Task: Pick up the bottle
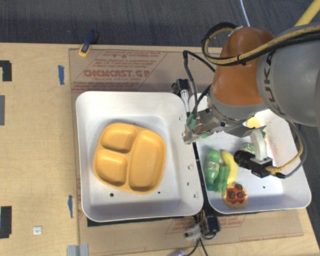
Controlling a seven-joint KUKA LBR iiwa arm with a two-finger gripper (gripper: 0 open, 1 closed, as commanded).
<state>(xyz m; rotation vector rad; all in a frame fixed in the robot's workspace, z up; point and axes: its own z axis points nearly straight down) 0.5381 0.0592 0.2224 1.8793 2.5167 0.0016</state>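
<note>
The grey arm with its orange band hangs over the far half of the right bin (288,199). The gripper (244,136) sits under the wrist, which hides most of it. A small pale, greenish-white thing (256,142), possibly the bottle, peeks out just below the wrist at the bin's right middle, partly covered. I cannot make out whether anything is between the gripper's tips.
The right bin also holds green toy vegetables (214,168), a yellow banana (230,167) and a red-and-orange piece (235,195) near its front. A yellow divided plate (130,157) lies in the left bin (90,116). Cardboard lies under both bins.
</note>
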